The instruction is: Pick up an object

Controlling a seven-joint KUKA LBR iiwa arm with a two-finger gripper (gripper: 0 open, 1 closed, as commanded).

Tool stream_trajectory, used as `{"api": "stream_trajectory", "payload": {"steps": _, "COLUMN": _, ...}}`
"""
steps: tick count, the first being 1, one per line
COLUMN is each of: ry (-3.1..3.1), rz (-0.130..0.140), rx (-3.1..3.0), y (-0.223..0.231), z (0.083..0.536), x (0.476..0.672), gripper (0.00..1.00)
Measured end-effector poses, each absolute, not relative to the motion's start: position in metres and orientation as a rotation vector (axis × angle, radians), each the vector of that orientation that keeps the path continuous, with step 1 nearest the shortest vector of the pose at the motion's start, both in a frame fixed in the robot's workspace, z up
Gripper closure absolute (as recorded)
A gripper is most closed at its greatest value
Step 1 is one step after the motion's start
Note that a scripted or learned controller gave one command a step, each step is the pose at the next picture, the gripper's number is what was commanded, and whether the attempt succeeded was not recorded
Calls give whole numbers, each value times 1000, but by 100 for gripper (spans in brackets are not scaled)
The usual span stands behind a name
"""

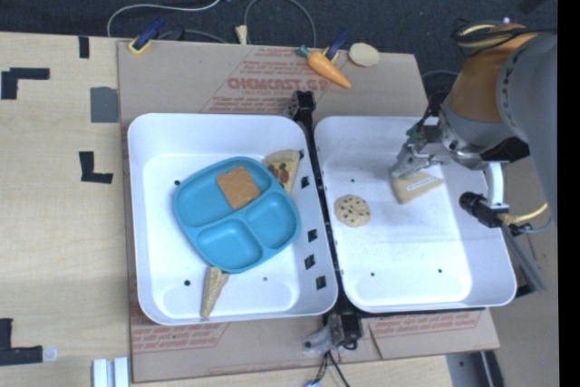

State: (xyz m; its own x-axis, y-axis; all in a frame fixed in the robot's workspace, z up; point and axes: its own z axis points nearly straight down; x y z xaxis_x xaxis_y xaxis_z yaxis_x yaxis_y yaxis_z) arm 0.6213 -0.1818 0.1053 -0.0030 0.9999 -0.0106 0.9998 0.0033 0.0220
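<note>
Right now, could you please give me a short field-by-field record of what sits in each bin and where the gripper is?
left bin: blue divided plate holding a toast piece; pizza slice; cone
right bin: cookie; beige block
gripper: low over the beige block
outside bins: carrot

Right bin (408,285): its lower half is open floor, with a cookie (352,210) near the left wall and a pale block (418,187) at the end effector (410,166) in the upper right. Left bin (149,195): a blue tray (237,215) covers the centre, flanked by a pizza slice (285,166) and a cone (212,290); narrow free strips run along the walls.
</note>
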Motion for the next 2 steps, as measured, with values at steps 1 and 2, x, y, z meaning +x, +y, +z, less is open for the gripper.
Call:
{"api": "stream_trajectory", "payload": {"steps": 1, "ry": 2208, "rz": 13, "rx": 2203, "y": -182, "z": 104, "x": 621, "gripper": 0}}
{"api": "stream_trajectory", "payload": {"steps": 2, "ry": 2211, "rz": 21, "rx": 2202, "y": -204, "z": 93, "x": 602, "gripper": 0}}
